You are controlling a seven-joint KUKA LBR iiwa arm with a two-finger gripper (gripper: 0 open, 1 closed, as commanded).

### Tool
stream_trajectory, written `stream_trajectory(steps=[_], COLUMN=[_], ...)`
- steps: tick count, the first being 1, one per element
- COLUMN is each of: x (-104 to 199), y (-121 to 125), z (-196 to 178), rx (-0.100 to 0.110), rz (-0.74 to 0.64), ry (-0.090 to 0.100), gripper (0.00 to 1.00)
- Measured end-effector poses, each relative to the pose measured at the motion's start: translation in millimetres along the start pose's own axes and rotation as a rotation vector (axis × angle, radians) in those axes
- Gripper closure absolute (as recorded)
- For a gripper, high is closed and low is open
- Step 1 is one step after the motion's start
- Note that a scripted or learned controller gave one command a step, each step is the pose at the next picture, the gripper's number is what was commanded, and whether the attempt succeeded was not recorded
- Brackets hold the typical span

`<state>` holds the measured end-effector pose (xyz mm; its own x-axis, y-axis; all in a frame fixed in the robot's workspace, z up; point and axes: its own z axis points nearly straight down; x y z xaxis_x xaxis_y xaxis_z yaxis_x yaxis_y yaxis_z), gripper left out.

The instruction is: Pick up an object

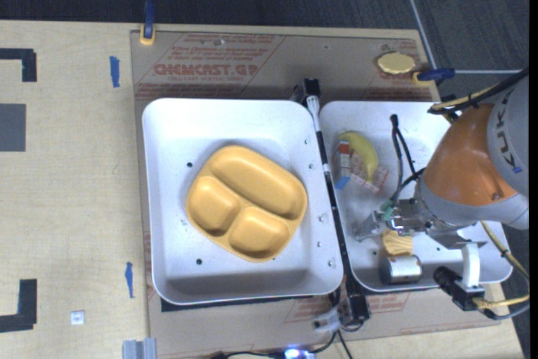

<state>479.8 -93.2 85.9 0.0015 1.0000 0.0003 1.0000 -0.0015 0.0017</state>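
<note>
- The end effector [395, 241] hangs low in the right bin [496, 271], over a small yellow object [398, 245] near the front wall; I cannot tell its state.
- That object looks light and soft, so a gentle pinch across its narrow sides should suit.
- The wrapped banana [360, 155] behind looks slippery.

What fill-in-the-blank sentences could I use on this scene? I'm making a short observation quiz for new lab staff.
1. The yellow sectioned tray lies in the ____ bin as the camera sees it.
2. The banana lies in the ____ bin.
3. The tray has ____ compartments.
4. The arm's band above the wrist is ____.

Missing words: left; right; three; orange
</note>
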Motion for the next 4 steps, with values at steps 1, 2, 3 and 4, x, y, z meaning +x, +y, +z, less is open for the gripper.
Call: stream_trajectory(steps=[1, 2, 3, 4], x=[0, 0, -1, -2], y=[2, 2, 0, 3], z=[-11, -11, 0, -11], rx=[-0.008, -0.007, 0.001, -0.008], rz=[0.001, 0.001, -0.002, -0.001], ry=[-0.002, -0.002, 0.001, -0.003], gripper=[1.0, 0.0, 0.0, 1.0])
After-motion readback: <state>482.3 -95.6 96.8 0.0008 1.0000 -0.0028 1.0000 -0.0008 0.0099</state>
